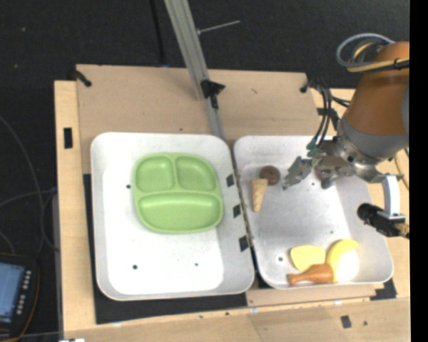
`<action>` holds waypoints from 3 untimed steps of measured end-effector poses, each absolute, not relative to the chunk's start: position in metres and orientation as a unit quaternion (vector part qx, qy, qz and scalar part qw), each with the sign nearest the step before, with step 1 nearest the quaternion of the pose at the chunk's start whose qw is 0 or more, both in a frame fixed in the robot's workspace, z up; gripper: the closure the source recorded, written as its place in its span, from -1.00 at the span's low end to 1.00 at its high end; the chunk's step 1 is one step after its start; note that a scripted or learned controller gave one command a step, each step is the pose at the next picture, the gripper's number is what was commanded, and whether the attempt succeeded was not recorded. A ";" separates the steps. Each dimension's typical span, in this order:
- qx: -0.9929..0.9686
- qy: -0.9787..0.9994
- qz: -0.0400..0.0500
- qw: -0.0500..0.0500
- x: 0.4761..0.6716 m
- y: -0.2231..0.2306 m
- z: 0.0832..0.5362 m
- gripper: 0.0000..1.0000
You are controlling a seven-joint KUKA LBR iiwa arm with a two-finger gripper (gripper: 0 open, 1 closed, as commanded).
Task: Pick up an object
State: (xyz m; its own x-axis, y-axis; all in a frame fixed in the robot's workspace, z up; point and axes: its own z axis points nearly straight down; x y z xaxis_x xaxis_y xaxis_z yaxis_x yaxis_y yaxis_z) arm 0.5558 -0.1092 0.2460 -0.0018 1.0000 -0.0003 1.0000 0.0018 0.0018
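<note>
The right bin (299, 212) holds several small items. A brown round piece (269, 174) lies near its far left, with a tan wedge (259, 193) just in front of it. At the near right sit a yellow flat piece (305, 255), a yellow and white rounded item (343, 257) and an orange-brown stick-like item (310, 276). My gripper (310, 174) hangs over the far part of the right bin, right of the brown piece, fingers spread apart with nothing between them.
The left bin (114, 262) holds a green divided plate (177, 193). A metal pole (189, 45) slants up from between the bins at the back. A black fitting (378, 218) sticks out beside the right bin's right rim.
</note>
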 end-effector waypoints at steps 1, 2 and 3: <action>0.707 0.707 0.001 0.001 0.556 -0.109 0.246 -1.00; 0.707 0.707 -0.002 -0.001 0.557 -0.114 0.183 -1.00; 0.707 0.707 -0.002 -0.001 0.558 -0.113 0.141 -1.00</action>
